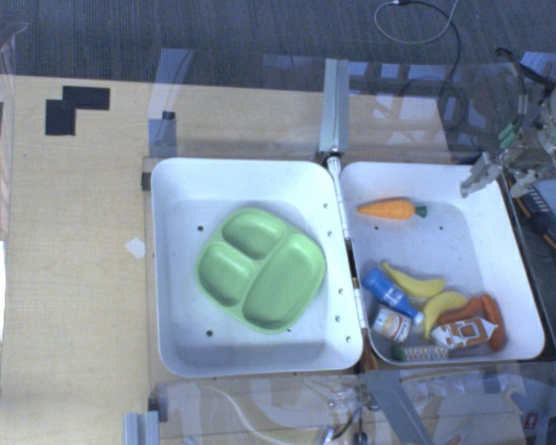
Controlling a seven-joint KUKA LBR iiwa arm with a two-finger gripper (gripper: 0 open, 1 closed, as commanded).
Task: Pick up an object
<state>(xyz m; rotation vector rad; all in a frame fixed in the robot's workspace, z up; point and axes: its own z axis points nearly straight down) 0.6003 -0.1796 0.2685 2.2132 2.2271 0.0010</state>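
A pale wooden bench top (pixel 74 295) carries two shallow white plastic bins side by side, the left bin (pixel 181 341) and the right bin (pixel 463 239) touching along a shared edge. A light green plastic plate with three compartments (pixel 262 269) lies tilted on the floor of the left bin, near its middle. A grey metal bar (pixel 332 109) runs back from the seam between the bins. A black L-shaped mark (pixel 74 108) sits on the bench's far left. Beyond the bench, a thin pale cable (pixel 396 3) loops across dark blue-grey carpet (pixel 213 17).
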